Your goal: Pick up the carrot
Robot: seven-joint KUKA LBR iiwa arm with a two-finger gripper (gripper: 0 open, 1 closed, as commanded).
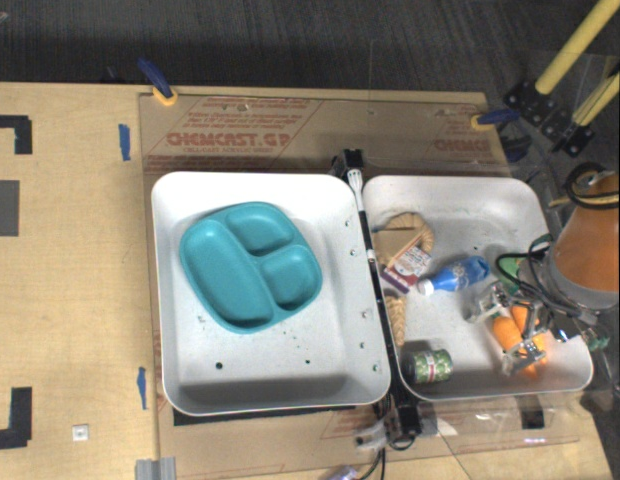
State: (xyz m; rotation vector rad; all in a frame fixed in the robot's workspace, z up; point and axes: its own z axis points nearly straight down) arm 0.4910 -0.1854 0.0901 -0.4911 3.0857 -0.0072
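The orange carrot (509,332) lies in the right white bin (460,196), near its right front corner. My gripper (512,324) is down in that bin directly over the carrot, and its metal parts and cables cover part of it. Orange shows on both sides of the gripper's tip. The arm, with its orange band (590,253), comes in from the right over the bin's rim.
In the right bin a blue-capped bottle (456,276) lies just left of the gripper, a green can (428,364) sits at the front, and a snack packet (408,263) and brown bag (404,230) lie toward the left wall. The left bin (190,368) holds a teal divided plate (252,265).
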